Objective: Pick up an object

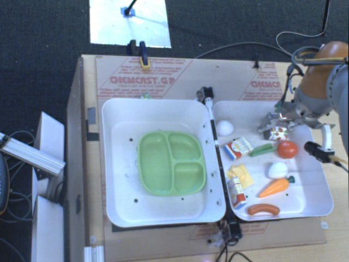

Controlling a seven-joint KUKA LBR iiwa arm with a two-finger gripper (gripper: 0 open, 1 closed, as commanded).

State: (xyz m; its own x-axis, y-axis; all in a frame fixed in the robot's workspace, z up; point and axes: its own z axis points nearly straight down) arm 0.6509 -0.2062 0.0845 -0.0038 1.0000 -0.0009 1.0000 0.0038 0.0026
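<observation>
Dark carpet surrounds the bench (163, 75), whose board top carries two white bins pushed together so one reach serves both. Left bin (117, 119) holds a green tray (172, 162), lying flat in the middle with its three wells bare, probably a drop place. Right bin (316, 195) keeps the toy food loose and spread apart, which leaves room to come down on a single piece: carrot (274, 187), sausage (263, 209), tomato (287, 149), green bean (263, 149), cheese (241, 174), two eggs (224, 127), (277, 170), and two small packets (238, 147), (236, 192). Arm (322, 81) bends in over the far right corner, and the gripper (279, 125) sits low at a small spotted piece (280, 132) beside the tomato, likely the chosen pick. Whether it is grasping or released, I cannot tell.
</observation>
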